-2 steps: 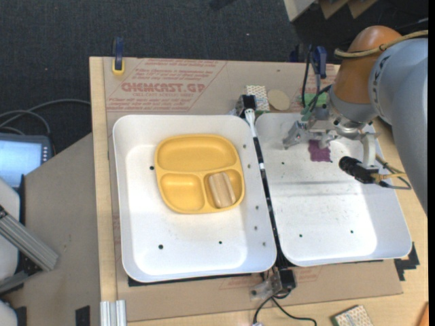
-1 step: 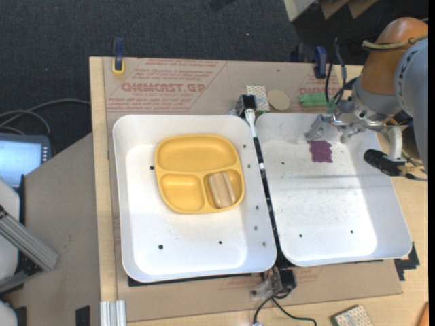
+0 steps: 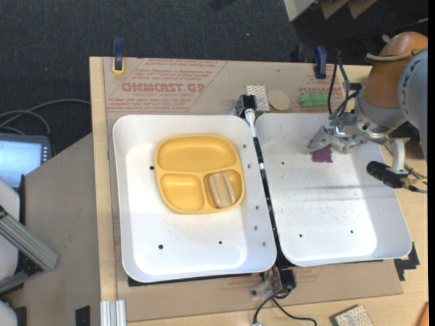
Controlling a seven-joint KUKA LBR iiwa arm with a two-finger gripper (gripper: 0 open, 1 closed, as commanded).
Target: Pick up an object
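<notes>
A small purple object (image 3: 322, 155) lies in the far part of the right bin (image 3: 340, 216). My gripper (image 3: 330, 142) hangs directly over it, at its far edge, and I cannot see whether they touch. The grey arm with its orange band reaches in from the right. In the left bin (image 3: 136, 202) sits a yellow divided plate (image 3: 197, 153). A tan block (image 3: 219, 189) rests in the plate's near-right compartment.
Behind the bins, on the cardboard-covered bench, lie a green item (image 3: 314, 100), a round tan disc (image 3: 279, 100) and a small patterned piece (image 3: 256, 91). Blue clamps (image 3: 319, 58) hold the bench's far edge. The bins' raised rims meet in the middle.
</notes>
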